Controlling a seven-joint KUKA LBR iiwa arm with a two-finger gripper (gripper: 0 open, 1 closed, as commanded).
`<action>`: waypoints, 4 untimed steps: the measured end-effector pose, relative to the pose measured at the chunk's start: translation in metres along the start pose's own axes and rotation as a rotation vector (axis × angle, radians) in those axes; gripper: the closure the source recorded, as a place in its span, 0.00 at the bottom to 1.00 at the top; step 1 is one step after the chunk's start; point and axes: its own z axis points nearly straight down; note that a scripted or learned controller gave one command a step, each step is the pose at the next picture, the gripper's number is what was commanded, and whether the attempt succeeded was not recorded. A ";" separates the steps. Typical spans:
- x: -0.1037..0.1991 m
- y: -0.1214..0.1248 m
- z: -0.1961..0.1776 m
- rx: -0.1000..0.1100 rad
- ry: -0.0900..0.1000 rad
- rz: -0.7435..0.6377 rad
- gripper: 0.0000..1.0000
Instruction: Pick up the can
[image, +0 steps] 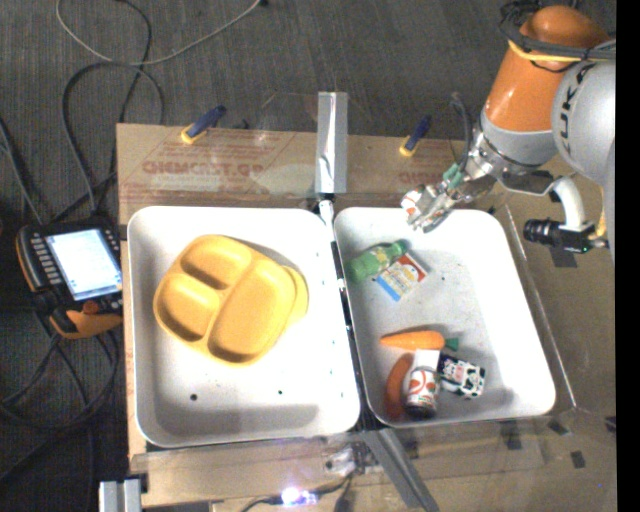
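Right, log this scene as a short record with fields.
left bin: holds a yellow sectioned plastic tray
right bin: small red-and-white can, orange carrot, green bottle, small printed carton, black-and-white carton
can: near front edge, beside the black-and-white carton
gripper: above the right bin's back rim, far from the can

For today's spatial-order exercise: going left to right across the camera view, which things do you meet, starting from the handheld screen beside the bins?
Handheld screen → yellow tray in the left bin → green bottle → can → cow-print carton → gripper sits above the right bin's far edge.
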 end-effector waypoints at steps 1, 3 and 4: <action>-0.014 -0.035 0.035 0.001 0.001 -0.476 1.00; 0.070 0.027 0.030 0.000 0.001 -0.215 1.00; 0.039 -0.020 0.012 0.001 0.000 -0.186 1.00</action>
